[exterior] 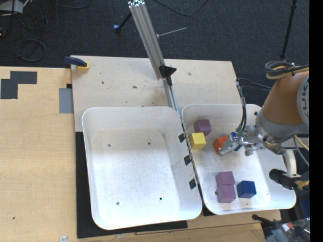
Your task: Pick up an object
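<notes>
The right bin (282, 201) holds several small blocks. An orange block (219, 144) lies near its middle, and my gripper (236, 146) hangs low right beside it, on its right side, touching or nearly touching it. A yellow block (198, 140) and a purple block (202, 125) sit to the left, near the divider. Two purple blocks (225, 186) lie together toward the front, with a blue block (246, 188) next to them. The grey arm with its orange band (282, 100) comes in from the right.
The left bin (96, 135) sits alongside, with only dark specks on its floor. A slanted aluminium bar (149, 34) rises behind the bins. Black clips (186, 160) line the divider between the bins.
</notes>
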Available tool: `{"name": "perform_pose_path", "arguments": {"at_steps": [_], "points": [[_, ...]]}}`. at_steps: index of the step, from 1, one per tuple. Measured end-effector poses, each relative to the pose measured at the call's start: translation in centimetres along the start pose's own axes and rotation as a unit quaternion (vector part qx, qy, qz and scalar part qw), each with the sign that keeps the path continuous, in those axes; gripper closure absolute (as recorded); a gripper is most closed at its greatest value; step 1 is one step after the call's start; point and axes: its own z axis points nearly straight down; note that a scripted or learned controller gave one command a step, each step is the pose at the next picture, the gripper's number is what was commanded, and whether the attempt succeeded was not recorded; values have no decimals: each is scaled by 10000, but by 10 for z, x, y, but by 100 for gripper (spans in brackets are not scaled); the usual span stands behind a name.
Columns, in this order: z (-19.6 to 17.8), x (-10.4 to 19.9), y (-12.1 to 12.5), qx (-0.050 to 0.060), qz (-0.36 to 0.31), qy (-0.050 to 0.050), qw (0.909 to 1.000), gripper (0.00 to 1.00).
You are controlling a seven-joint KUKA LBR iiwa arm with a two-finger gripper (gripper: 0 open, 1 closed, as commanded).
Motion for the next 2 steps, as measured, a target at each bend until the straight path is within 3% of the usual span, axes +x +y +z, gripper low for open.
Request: {"name": "perform_pose_path", "arguments": {"at_steps": [1, 2], "points": [[54, 1, -2, 7, 7, 2, 10000, 0], [41, -1, -1, -15, 49, -4, 10000, 100]]}}
